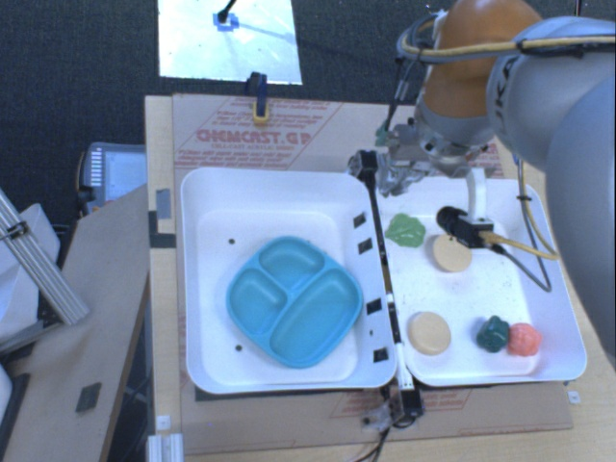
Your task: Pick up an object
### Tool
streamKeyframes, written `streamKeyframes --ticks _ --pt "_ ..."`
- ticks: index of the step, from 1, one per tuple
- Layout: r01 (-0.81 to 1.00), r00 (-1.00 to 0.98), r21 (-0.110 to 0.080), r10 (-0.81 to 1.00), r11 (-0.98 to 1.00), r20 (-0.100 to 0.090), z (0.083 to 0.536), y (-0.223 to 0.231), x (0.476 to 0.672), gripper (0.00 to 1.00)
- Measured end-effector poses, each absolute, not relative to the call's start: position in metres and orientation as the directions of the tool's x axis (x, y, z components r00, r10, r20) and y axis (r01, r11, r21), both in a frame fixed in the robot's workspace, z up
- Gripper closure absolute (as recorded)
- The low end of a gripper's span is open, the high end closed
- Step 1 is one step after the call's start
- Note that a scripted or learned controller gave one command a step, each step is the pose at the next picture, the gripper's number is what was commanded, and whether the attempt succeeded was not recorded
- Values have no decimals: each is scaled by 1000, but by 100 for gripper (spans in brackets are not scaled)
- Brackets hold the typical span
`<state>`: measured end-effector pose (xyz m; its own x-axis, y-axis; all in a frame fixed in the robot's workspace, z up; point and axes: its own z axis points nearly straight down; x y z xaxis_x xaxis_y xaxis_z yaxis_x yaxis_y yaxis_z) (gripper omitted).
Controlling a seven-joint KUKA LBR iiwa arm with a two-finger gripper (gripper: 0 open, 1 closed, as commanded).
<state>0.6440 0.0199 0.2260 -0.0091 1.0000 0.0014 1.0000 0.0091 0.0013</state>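
In the right bin [553, 287] lie a green leafy piece [405, 229], a tan disc [450, 255], a second tan disc [429, 333], a dark green lump [493, 333] and a pink-red lump [525, 340]. My gripper [395, 177] hangs over the bin's far left corner, just behind the green leafy piece and apart from it. I see nothing held in it. The orange band and grey arm rise behind it to the right.
The left bin [207, 258] holds a blue divided plate [294, 299]. A ridge with black clips [377, 258] separates the two bins. A black connector with cables [464, 225] hangs from the arm over the right bin, beside the upper tan disc.
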Motion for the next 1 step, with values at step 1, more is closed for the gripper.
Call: streamKeyframes --ticks 1 --pt "1000 -11 2 1000 11 3 235 78 637 100"
